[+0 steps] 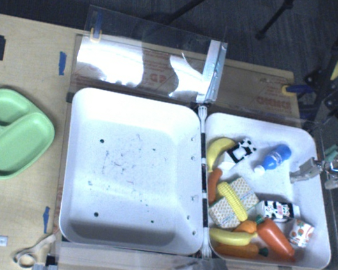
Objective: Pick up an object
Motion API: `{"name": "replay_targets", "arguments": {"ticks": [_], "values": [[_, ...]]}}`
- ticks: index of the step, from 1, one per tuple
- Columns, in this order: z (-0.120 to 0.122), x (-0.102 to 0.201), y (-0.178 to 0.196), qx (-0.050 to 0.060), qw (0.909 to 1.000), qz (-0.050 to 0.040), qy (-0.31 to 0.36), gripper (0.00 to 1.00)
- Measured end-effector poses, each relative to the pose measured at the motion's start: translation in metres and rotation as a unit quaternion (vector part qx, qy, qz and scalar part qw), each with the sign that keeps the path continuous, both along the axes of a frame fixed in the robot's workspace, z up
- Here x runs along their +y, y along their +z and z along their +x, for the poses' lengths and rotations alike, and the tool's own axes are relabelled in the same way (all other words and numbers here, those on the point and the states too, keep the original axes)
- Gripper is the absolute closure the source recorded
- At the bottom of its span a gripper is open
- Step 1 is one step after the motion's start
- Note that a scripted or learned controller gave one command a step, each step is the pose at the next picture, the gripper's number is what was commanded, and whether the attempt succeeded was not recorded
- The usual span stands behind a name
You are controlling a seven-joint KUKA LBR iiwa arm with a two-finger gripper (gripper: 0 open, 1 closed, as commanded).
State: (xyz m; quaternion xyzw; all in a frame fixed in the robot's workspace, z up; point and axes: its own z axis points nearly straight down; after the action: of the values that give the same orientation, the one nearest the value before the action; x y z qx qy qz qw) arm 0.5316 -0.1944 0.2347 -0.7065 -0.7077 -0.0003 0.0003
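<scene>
The gripper (320, 168) sits at the right rim of the right bin (325, 220), a pale metal shape partly lost against the clutter at the edge of the bench. We cannot tell whether it is wide or narrow, and we see nothing held in it.

The things to pick from all lie in the right bin. Nearest the gripper is a blue bottle (274, 157), lying tilted in the far part of the bin, apart from the gripper. To its left we see a small black-and-white item (241, 150) touching a yellow banana (218, 150). Below these, a corn cob (233, 198) lies across a checkered tan block (231, 208), with a black-and-white spotted item (277, 210) just to their right. Along the near wall lie a second banana (232, 237), a carrot (277, 239) and a small patterned cup (300, 233).

The left bin (132, 157) stands beside it, the two touching. A green divided plate (5, 132) rests on the bench well to the left.
</scene>
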Motion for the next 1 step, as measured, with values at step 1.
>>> {"name": "replay_targets", "arguments": {"ticks": [1], "values": [[0.0572,0.0129,-0.0430,-0.001,0.9922,-0.0008,-0.125,0.00]]}}
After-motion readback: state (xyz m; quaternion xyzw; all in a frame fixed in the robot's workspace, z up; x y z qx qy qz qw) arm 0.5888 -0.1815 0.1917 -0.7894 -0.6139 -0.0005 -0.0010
